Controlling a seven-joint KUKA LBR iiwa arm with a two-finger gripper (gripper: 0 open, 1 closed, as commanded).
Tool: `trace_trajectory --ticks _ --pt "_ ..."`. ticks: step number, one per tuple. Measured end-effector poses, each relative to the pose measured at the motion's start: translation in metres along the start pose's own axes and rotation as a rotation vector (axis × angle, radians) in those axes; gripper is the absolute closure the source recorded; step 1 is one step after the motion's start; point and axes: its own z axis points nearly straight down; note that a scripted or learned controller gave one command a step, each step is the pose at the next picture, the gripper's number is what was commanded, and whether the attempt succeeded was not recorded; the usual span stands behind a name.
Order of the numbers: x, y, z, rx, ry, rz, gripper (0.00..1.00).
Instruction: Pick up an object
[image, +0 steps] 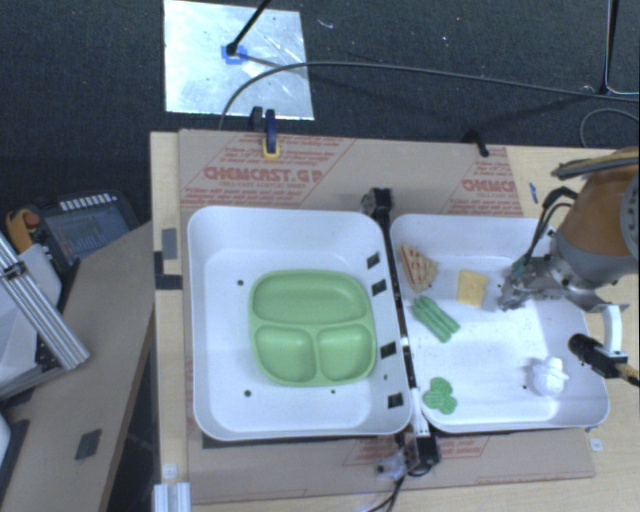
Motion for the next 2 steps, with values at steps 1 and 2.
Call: trace_trajectory --ticks 1,2 --pt "0.001 -0.004 -0.046 0.004 0.001 -0.001 1.0" --pt "-0.006 -0.005 -0.091 0.003 0.0 0.001 1.0"
